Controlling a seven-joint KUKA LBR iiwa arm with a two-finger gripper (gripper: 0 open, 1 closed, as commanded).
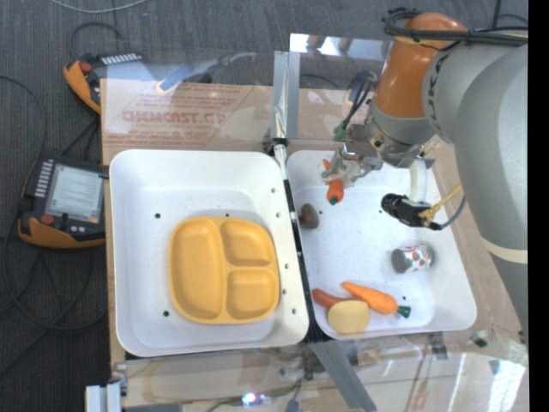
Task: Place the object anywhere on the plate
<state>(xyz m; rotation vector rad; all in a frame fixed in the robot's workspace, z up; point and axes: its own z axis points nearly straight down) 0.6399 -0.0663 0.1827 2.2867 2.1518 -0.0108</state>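
The gripper (341, 172) hangs over the right bin (446, 316), fingers clenched on a small carrot (334, 191) dangling below them. Left of it, in the other bin, lies one yellow plate (225, 269). Below it lie two more carrots, one potato (348, 317), one can (413, 258).

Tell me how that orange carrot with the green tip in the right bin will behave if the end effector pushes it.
The carrot looks rigid, so it would probably slide whole. Its tapered, round body may roll or pivot. The yellow object sits against it and could get nudged.
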